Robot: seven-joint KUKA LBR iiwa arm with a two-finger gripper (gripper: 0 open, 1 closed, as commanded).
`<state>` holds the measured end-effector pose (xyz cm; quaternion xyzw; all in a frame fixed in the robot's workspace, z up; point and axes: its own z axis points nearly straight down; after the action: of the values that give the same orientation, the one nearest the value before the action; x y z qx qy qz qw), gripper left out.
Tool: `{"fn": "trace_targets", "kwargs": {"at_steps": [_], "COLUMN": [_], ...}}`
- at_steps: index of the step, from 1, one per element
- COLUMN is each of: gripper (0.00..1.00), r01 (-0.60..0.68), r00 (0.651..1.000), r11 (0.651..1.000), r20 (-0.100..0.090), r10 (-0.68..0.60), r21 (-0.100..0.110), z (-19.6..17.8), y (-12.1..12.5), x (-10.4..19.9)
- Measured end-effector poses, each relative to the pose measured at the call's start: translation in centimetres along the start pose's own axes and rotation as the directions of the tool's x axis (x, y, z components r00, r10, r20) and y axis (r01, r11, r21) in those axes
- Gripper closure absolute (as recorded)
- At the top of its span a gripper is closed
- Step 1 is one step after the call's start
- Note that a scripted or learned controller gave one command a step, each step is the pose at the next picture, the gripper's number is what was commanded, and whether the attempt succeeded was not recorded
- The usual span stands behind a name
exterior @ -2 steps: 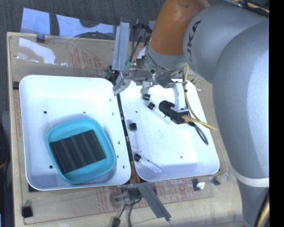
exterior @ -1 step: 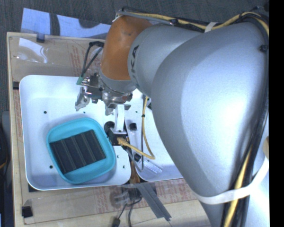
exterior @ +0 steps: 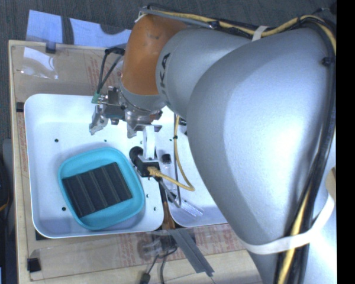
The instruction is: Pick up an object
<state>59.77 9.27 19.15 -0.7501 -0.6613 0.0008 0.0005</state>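
Grey metal fingers of the gripper (exterior: 113,126) hang over the upper part of the left bin (exterior: 41,108), their tips spread apart with bare white bin floor showing between them — nothing is pinched there. One fingertip (exterior: 97,125) sits toward the left, the other toward the right beside a white upright piece at the bin's inner edge. Above the fingers a small green part and black cables lead up into the wrist, where the orange band (exterior: 143,55) wraps the arm (exterior: 248,129); from there the big grey body of the arm swells across the whole right side and covers most of the right bin (exterior: 192,215), of which a strip of white floor and rim can be seen. Below and to the left of the gripper, well clear of the fingertips, a blue tray (exterior: 100,188) lies tilted on the floor of the left bin, with a dark ribbed slab resting inside it. A yellow cable (exterior: 176,182) loops down near the seam between the two bins. Both bins rest on a pale wooden bench (exterior: 65,70), with papers at its upper left corner.
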Motion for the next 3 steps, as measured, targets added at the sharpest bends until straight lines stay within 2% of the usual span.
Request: {"fn": "trace_targets", "kwargs": {"at_steps": [1,2,3], "gripper": [0.00,0.00,0.00], "r01": [-0.366,-0.360,-0.341], "r00": [0.931,0.933,0.940], "r11": [0.931,0.933,0.940], "r20": [0.001,-0.007,-0.013], "r10": [0.366,0.360,0.341], "r21": [0.004,0.000,0.003], "z": [0.8,9.6,9.6], "y": [-3.0,-11.1,-10.2], "x": [5.8,2.5,1.6]}}
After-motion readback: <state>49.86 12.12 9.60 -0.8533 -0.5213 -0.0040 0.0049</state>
